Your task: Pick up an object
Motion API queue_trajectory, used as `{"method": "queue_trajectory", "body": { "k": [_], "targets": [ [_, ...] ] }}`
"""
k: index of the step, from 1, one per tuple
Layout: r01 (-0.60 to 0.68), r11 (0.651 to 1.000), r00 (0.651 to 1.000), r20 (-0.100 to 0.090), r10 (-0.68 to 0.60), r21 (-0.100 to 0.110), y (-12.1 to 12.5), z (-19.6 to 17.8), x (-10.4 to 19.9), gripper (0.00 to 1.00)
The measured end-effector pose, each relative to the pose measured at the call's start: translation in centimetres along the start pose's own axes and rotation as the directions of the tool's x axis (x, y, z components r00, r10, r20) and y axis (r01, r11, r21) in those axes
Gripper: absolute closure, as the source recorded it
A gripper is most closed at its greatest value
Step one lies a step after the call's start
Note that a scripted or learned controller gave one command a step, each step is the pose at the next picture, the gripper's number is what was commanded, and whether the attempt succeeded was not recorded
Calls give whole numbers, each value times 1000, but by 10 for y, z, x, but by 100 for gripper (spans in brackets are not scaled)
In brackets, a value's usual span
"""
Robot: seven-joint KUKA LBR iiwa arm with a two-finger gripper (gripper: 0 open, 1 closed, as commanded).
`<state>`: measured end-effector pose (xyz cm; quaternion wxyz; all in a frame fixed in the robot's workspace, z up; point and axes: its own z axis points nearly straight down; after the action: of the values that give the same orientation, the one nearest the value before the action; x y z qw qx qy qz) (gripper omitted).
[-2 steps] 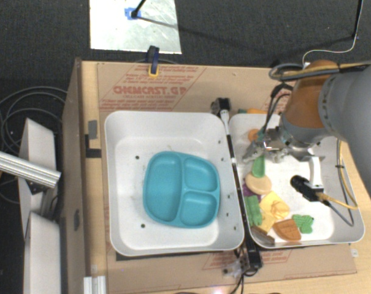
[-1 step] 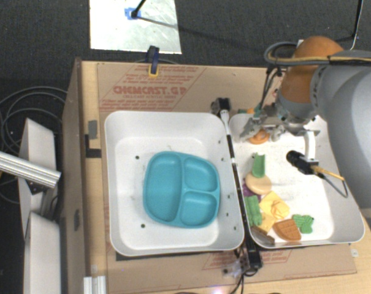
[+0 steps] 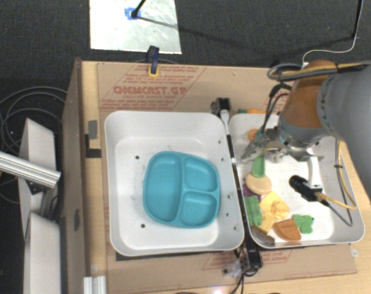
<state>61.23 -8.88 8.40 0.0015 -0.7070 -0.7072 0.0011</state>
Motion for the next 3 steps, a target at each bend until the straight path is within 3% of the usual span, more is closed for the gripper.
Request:
{"method": "queue_trajectory", "body": {
  "k": [1,2,3],
  "targets": [
    [5,1000,1000,2,-5,-12,60,-2,-13,0],
    [1,1000,1000,-1,-1,0,-1,0,5,0],
    [6,1000,1000,2,-6,-12,60,-2,1,0]
  ]
}}
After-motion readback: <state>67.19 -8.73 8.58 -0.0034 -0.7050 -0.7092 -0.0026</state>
